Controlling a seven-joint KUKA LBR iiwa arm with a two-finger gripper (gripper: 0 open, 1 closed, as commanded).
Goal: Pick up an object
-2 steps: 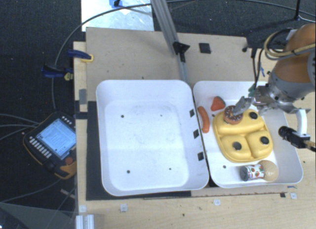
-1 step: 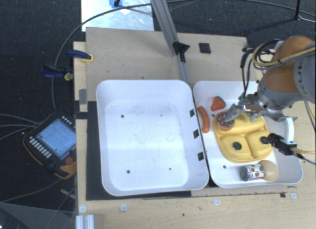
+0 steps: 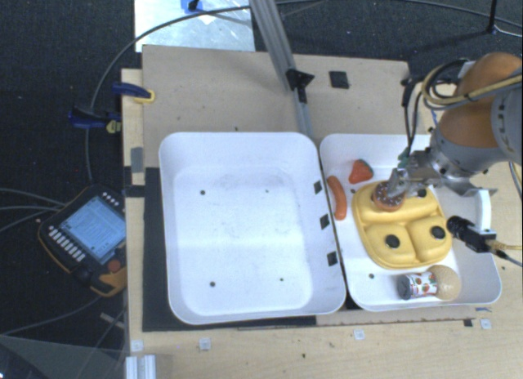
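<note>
The right bin (image 3: 490, 283) holds a yellow moulded toy (image 3: 404, 226) with dark spots, an orange sausage-shaped piece (image 3: 336, 196) by the bin's left wall, a small red-orange piece (image 3: 360, 172) at the back, a small patterned can (image 3: 417, 286) and a beige ball (image 3: 445, 282) at the front. My gripper (image 3: 391, 193) points down at the yellow toy's back left corner, over a small brownish ring-like thing (image 3: 382, 198) there. The fingertips are too small and dark to read.
The left bin (image 3: 241, 222) stands next to the right one on the brown bench. A grey pole (image 3: 274, 34) slants over the bench's back. A teach pendant (image 3: 86, 234) lies off the bench to the left. Cables run around the arm (image 3: 478, 124).
</note>
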